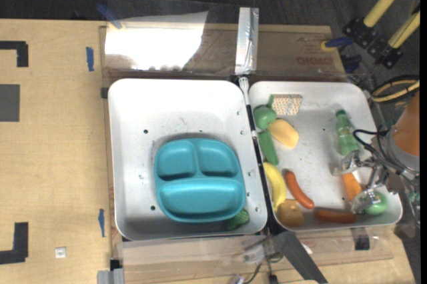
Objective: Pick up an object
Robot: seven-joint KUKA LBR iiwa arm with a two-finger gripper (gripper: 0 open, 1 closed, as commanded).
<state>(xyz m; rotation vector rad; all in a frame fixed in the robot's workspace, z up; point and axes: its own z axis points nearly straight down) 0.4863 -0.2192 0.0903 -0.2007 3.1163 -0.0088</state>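
Two white bins are sitting side by side on the bench (53, 163). The left bin (127, 109) is carrying a teal divided plate (199, 178) toward its near edge, with a small green piece (239, 217) peeking out at the plate's near right corner.

The right bin (313, 93) is holding the toy food. Along its left wall: a green round item (264, 117), a green elongated piece (268, 147) below it, then a banana (274, 183). A yellow lemon-like item (285, 133) is lying just beside the green ones, and a pale textured block (287, 103) is sitting near the far edge. A red-orange sausage (298, 189) is lying tilted beside the banana, a brown potato-like item (290, 212) at the near left corner, a darker red sausage (335, 215) along the near edge. A green bottle (344, 132) is lying near the right wall.

The claw (363, 179) is reaching down at the right bin's near right corner, next to an orange carrot (351, 185) and a green round piece (375, 205). Wires and metal parts are cluttering it; cannot tell if it is open, closed, or gripping anything.
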